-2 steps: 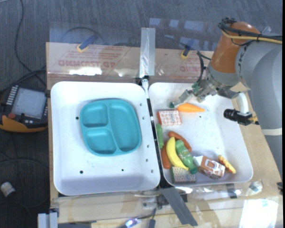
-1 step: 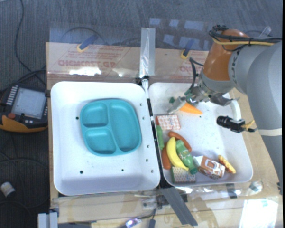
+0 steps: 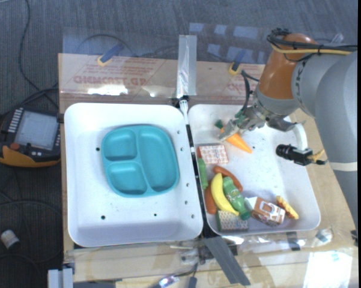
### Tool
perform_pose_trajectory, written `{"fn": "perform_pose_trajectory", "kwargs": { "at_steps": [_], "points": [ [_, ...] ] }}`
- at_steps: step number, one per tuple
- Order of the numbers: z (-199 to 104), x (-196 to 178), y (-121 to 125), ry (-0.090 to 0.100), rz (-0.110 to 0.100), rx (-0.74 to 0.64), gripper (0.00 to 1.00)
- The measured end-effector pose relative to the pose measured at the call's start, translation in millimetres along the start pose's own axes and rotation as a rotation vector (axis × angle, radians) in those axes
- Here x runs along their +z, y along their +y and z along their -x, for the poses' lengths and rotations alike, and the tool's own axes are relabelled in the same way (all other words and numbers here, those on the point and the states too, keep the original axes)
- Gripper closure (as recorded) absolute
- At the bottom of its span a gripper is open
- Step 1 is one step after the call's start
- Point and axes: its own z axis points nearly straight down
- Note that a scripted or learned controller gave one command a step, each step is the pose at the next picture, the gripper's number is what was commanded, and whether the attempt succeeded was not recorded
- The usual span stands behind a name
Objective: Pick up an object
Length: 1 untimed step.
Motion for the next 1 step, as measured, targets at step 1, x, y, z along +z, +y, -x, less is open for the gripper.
{"fn": "perform_pose_trajectory", "kwargs": {
  "at_steps": [1],
  "points": [
    [4.0, -122.0, 12.7, 0.000, -0.004, -0.196, 1.00]
  ]
}}
